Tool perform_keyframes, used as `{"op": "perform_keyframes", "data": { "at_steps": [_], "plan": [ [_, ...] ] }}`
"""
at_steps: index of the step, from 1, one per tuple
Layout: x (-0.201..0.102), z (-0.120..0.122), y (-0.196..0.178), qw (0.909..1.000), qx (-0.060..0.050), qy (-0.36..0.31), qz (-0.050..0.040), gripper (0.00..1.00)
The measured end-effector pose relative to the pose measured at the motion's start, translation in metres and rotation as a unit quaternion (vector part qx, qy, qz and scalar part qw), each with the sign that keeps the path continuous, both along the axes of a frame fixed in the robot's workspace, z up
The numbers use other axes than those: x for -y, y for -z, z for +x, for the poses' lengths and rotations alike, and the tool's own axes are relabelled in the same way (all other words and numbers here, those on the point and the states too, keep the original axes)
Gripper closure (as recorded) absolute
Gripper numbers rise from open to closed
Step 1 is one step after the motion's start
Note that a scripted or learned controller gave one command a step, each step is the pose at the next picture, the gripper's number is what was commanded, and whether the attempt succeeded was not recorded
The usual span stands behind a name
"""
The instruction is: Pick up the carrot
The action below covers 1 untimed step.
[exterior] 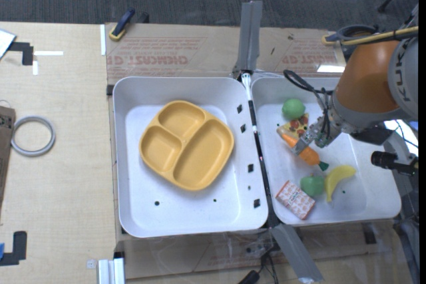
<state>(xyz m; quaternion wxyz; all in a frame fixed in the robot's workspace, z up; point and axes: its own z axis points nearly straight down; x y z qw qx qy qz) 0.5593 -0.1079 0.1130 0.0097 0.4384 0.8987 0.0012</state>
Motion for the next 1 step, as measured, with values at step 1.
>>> {"op": "perform_keyframes", "data": {
  "at_steps": [1],
  "plan": [
    [-0.0322, 0.0555, -0.0961, 0.9941, -0.01, -0.108, 0.0019, 1.0]
  ]
}}
